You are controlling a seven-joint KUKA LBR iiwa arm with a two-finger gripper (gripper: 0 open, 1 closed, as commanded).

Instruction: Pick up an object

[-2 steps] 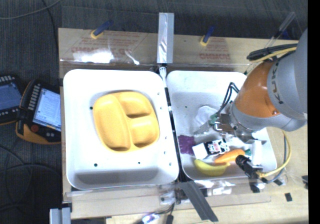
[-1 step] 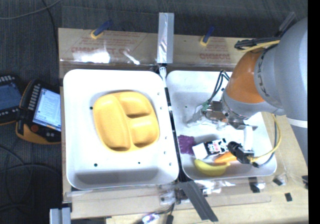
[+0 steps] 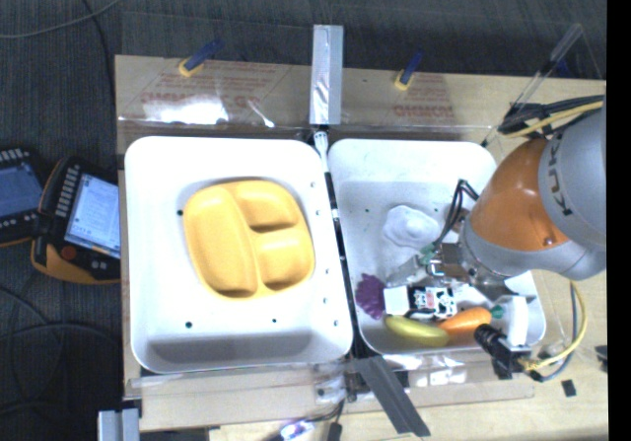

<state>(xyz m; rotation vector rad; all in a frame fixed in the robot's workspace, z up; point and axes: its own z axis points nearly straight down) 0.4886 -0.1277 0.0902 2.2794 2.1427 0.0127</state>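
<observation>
Camera view: fixed, above the desk (image 3: 552, 94), looking down at a slant.
Left bin (image 3: 158, 232): carries a yellow tray (image 3: 246, 237) with compartments, lying flat near the middle.
Right bin (image 3: 394, 168): objects crowd its near half. A purple item (image 3: 371, 295) lies at the left, a banana (image 3: 414, 330) along the near wall, a carrot (image 3: 463, 319) just right of the banana, a white object (image 3: 409, 225) nearer the middle.
Arm (image 3: 527, 207): reaches in from the right, over the right bin.
Gripper (image 3: 434, 297): low among the objects, just above the banana and carrot; state cannot be told, nothing seen grasped.
Step in hand: judged as closing in on one item in the cluster.
Advice: centre on a single item, the banana or carrot, clear of its neighbours; confirm a firm hold before lifting straight up.
Risk: tight packing may cause a nudge or a miss.
</observation>
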